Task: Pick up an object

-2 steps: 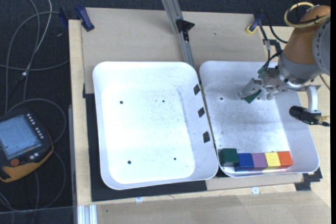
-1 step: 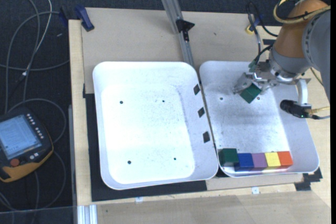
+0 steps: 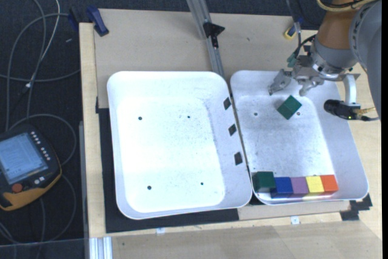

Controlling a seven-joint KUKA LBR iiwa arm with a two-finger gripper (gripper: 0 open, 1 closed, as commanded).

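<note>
A dark green block (image 3: 289, 107) shows tilted in the far part of the right bin (image 3: 339, 136). My gripper (image 3: 290, 88) hovers just behind it at the bin's far edge. Its two fingers (image 3: 275, 87) are spread apart, and the block sits in front of the tips, not between them. Along the right bin's near wall stands a row of blocks: dark green (image 3: 263, 181), blue (image 3: 282, 185), purple (image 3: 299, 184), yellow (image 3: 314, 184) and orange (image 3: 328, 182).
The left bin (image 3: 121, 130) lies beside the right one, with black clips (image 3: 232, 129) along the shared edge. A metal post (image 3: 197, 3) slants up from behind the bins. A pendant (image 3: 24, 164) and cables lie on the floor at the left.
</note>
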